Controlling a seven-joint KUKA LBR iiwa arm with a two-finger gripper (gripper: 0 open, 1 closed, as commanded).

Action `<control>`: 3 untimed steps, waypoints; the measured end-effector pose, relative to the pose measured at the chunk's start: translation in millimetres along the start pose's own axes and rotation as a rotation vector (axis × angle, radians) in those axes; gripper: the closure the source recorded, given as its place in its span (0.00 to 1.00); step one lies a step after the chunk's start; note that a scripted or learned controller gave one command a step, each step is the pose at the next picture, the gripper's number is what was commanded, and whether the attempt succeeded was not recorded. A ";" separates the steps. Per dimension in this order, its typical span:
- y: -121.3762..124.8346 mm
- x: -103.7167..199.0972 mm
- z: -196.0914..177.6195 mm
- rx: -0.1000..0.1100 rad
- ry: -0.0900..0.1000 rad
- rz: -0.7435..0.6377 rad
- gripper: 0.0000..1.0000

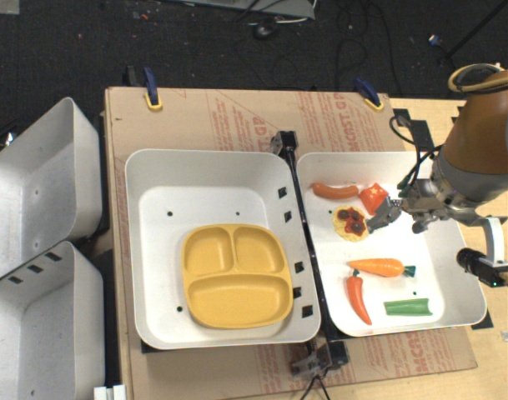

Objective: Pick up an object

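Where arm looms, hand (387, 213) indistinct

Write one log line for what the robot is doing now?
gripper over right bin | beside pizza and red piece | nothing seen held

A yellow three-compartment plate (236, 275) lies in the left white bin (145, 223). Both bins rest on a cardboard sheet (228, 115), held by two blue-and-yellow clamps (152, 90) at its far edge.
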State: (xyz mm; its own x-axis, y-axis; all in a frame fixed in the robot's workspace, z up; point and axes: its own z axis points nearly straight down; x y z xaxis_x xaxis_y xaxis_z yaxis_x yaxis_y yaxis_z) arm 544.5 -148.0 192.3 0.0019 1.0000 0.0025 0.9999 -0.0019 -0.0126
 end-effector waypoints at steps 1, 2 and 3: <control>3.0 0.2 -6.3 -0.012 -0.002 -0.003 0.00; 2.6 11.0 48.4 -0.008 -0.001 -0.002 0.00; 2.1 11.5 102.3 -0.008 -0.002 -0.001 0.00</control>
State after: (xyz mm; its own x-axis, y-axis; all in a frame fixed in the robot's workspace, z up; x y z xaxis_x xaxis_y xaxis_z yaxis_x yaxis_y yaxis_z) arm 545.4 -136.3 90.0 0.0010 1.0000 0.0010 1.0000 -0.0010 -0.0050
